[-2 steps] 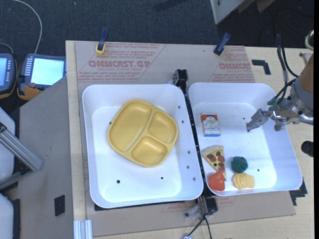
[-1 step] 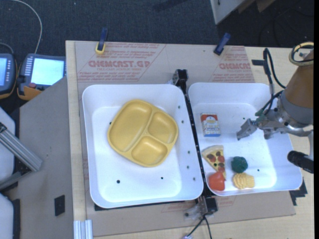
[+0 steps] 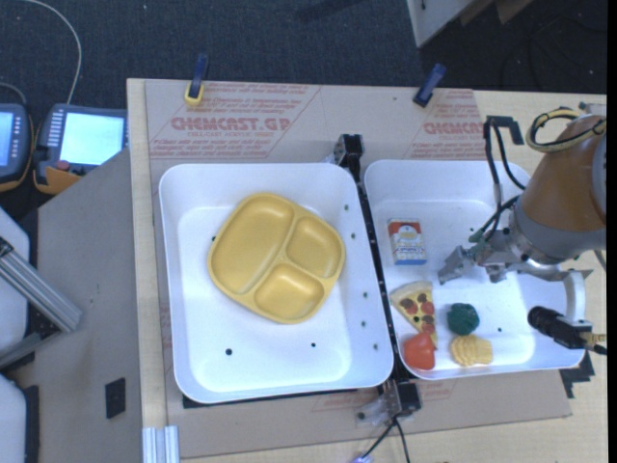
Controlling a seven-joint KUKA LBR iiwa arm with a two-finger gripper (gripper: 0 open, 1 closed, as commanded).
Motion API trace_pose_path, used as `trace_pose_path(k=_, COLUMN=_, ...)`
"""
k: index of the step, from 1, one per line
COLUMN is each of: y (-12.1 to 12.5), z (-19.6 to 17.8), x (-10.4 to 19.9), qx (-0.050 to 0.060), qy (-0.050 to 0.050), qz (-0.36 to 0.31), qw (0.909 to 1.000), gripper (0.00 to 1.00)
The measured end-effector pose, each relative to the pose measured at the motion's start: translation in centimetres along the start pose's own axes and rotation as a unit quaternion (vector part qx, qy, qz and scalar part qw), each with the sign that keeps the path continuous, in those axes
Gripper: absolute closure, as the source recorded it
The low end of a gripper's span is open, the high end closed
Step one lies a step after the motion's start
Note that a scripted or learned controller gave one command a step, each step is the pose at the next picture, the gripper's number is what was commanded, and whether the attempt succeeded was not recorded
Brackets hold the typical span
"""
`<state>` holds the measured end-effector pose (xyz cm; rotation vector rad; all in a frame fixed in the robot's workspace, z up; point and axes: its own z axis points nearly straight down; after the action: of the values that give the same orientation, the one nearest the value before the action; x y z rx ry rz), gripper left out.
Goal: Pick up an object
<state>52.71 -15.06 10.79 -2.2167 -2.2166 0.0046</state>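
Toys crowd my bin's (image 3: 424, 177) six o'clock edge, so my hand (image 3: 461, 263), fingers spread and pinching nothing, hangs above the green ball (image 3: 463, 317)

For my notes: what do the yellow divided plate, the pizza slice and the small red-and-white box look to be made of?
Yellow divided plate: likely moulded plastic, matte to soft sheen, one even colour with rounded compartment ridges.
Pizza slice: probably toy plastic or rubber; flat, uniform colours, red dots looking painted or moulded.
Small red-and-white box: looks like printed cardboard or plastic; sharp edges, printed face. Too small to settle.
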Motion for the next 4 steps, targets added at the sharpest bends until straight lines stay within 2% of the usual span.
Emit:
trace_pose_path(k=1, y=0.1, z=-1.4, x=-0.1, qx=-0.004, qy=-0.002, qz=0.000, qw=1.0000, gripper=1.00)
trace_pose_path(k=2, y=0.6, z=-7.8, x=-0.4, qx=-0.007, qy=-0.003, qz=-0.001, qw=1.0000, gripper=1.00)
trace_pose_path(k=3, y=0.7, z=-12.0, x=-0.4, qx=-0.007, qy=-0.003, qz=-0.001, qw=1.0000, gripper=1.00)
trace_pose_path(k=4, y=3.1, z=-12.2, x=4.6, qx=-0.005, qy=-0.001, qz=-0.003, qw=1.0000, gripper=1.00)
